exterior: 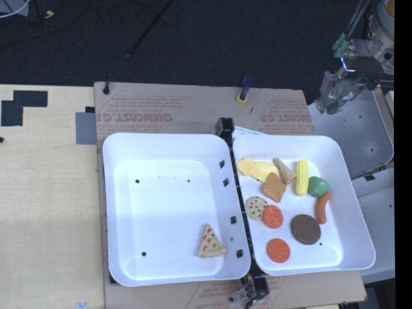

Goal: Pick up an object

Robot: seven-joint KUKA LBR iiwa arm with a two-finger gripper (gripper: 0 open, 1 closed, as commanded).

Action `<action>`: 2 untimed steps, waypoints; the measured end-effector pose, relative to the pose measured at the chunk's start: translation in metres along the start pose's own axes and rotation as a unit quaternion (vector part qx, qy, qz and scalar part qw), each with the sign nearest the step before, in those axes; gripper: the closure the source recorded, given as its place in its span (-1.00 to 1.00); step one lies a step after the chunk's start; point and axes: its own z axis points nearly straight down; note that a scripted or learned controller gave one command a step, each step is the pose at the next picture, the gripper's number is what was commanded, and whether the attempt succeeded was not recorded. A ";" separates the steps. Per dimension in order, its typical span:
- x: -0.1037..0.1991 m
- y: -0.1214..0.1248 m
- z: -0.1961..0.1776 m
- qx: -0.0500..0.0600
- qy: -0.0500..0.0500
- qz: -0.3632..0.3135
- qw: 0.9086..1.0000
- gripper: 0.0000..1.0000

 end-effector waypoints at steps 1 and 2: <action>-0.014 0.050 -0.047 -0.005 -0.001 -0.001 1.000 1.00; -0.073 0.006 -0.028 -0.001 0.000 0.000 1.000 1.00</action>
